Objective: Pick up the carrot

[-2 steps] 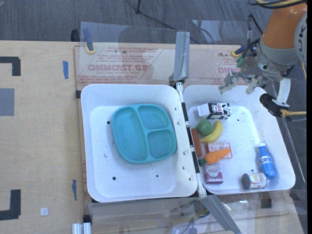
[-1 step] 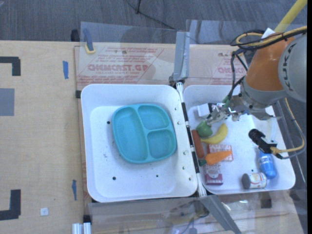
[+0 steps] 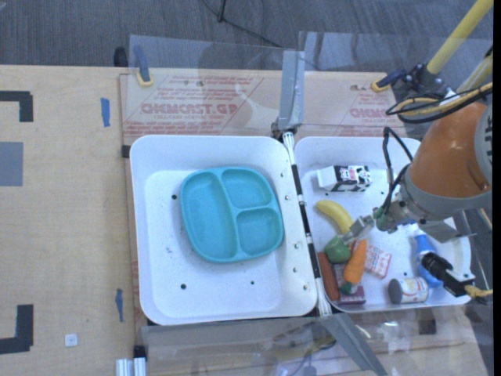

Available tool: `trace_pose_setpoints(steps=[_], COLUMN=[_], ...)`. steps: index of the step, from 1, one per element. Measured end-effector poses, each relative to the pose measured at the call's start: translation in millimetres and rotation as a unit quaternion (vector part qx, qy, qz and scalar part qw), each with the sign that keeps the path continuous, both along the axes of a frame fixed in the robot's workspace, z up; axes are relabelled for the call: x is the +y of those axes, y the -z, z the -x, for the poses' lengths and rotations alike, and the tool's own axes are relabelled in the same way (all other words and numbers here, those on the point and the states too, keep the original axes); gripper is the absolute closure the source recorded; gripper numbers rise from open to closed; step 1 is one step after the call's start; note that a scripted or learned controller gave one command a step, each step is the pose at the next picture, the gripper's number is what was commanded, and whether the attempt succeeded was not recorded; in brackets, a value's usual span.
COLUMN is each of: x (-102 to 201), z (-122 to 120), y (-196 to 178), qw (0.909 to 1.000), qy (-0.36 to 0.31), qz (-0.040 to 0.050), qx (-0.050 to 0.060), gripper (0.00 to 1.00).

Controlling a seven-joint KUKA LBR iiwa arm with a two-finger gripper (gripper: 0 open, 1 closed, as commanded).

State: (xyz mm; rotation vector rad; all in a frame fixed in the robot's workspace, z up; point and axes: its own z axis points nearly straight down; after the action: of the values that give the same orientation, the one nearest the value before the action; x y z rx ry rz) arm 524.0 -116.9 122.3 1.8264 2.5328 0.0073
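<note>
A: Carrot [image 3: 355,262] first. Where is it?

B: You see it just below the end effector [image 3: 362,227], in the right bin [image 3: 462,245], beside the green thing [image 3: 338,250].

A: Is it held?

B: No. I cannot tell how the tips stand.

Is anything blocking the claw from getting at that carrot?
Nothing visible does. The claw hangs right by the carrot's top end, though a green vegetable and a banana crowd close on its left.
</note>
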Motion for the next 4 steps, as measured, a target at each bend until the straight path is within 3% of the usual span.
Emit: trace_pose_setpoints(steps=[1, 2, 3, 4], x=[-2.0, -2.4, -4.3, 28.4], z=[33.6, 41.3, 41.4, 45.3], y=[2.1, 33.3, 23.3, -61.3], qw=[0.9918, 0.9941, 0.9944, 0.9979], qy=[-0.127, -0.108, -0.106, 0.063], qz=[0.0057, -0.0002, 0.0012, -0.0038], qx=[-0.010, 0.003, 0.001, 0.010], gripper=[0.00, 0.00, 1.00, 1.00])
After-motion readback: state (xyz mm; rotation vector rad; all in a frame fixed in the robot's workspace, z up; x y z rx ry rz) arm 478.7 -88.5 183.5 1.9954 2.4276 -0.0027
